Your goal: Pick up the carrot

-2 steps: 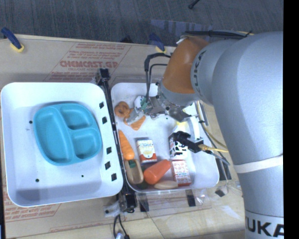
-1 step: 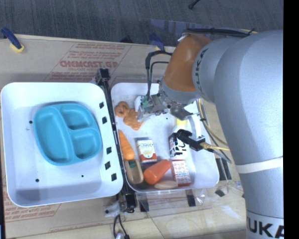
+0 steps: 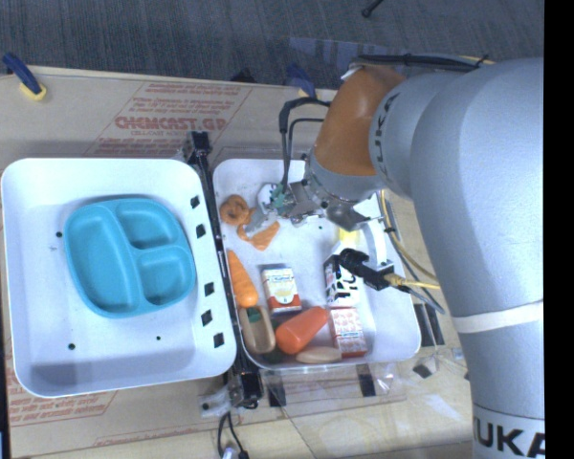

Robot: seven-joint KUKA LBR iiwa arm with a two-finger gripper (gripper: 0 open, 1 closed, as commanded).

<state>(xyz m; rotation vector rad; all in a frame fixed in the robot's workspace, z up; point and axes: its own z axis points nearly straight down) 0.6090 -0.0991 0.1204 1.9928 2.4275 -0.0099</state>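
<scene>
The carrot (image 3: 241, 277) is a slim orange cone with a greenish lower end, lying lengthwise against the left wall of the right bin (image 3: 402, 304). My gripper (image 3: 283, 200) hangs below the orange wrist band at the upper middle of that bin. It is up and to the right of the carrot, clearly apart from it. Just below the gripper lies a small orange scrap (image 3: 264, 234), and a brown ring-shaped piece (image 3: 234, 207) sits to its left.
The right bin also holds a small carton (image 3: 282, 288), a thick orange-red piece (image 3: 301, 328), a red-and-white box (image 3: 346, 329), a black-and-white item (image 3: 344, 275) and a tan piece (image 3: 318, 355). A blue divided tray (image 3: 129, 253) rests in the left bin (image 3: 29, 352).
</scene>
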